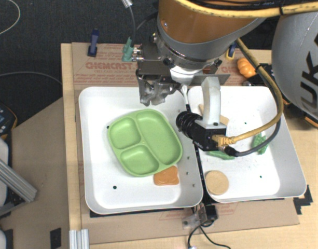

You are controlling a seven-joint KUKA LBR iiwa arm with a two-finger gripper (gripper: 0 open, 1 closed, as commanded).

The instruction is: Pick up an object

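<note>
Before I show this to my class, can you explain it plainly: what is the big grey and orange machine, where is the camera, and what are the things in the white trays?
The camera looks down at a slant on a bench with two shallow white bins. The big grey and orange shape is a robot arm reaching in from the right. Its gripper hangs over the back of the left bin; I cannot tell if it holds anything. That bin holds a green divided plate with a small orange piece at its near edge. The right bin holds a round tan disc and a green item, partly hidden by a cable.
</note>
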